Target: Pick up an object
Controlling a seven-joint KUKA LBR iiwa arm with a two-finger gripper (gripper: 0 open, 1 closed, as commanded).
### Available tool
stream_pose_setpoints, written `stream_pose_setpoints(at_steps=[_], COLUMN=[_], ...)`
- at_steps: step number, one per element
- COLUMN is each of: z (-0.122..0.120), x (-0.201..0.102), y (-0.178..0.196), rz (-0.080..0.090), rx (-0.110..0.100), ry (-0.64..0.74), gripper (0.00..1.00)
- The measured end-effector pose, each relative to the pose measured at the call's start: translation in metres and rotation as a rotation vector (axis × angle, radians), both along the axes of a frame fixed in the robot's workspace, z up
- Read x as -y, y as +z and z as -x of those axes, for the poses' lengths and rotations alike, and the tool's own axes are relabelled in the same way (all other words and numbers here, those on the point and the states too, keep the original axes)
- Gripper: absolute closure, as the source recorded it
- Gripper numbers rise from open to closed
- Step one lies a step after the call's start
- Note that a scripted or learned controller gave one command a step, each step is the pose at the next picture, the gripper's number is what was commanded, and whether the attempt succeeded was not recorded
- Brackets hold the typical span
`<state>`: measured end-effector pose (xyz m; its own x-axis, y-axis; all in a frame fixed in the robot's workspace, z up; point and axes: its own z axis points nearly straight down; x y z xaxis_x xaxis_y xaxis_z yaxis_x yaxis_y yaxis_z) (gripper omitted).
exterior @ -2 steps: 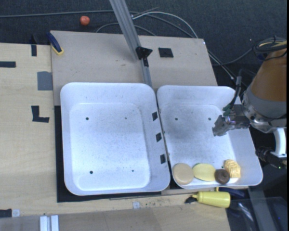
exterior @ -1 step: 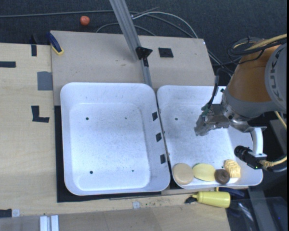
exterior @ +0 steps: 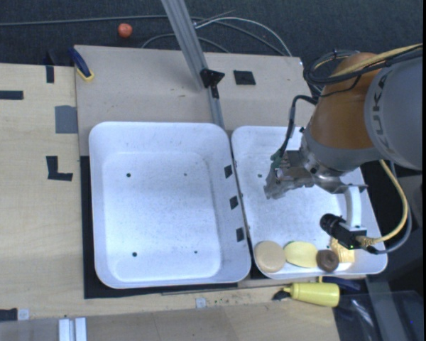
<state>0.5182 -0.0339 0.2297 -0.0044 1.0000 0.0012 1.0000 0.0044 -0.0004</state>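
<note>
My gripper hangs over the middle of the right bin, its tip pointing toward the bin's left side. Nothing shows between its fingers. Along the right bin's front wall lie a tan round disc, a pale yellow oval piece and a small brown round thing on a pale yellow block. They lie well in front of the gripper, apart from it.
The left bin stands beside the right one. A slanted metal pole crosses the back of the bench. A yellow tool lies on the bench in front of the right bin. A small red ball rests far back.
</note>
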Motion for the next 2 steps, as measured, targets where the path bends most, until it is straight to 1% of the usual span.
stream_pose_setpoints(at_steps=[1, 2], z=[0.004, 0.001], x=[-0.06, -0.111], y=[0.001, 0.01], rz=[0.0, 0.0], rx=[-0.001, 0.0], ry=[0.001, 0.001], gripper=[1.0, 1.0])
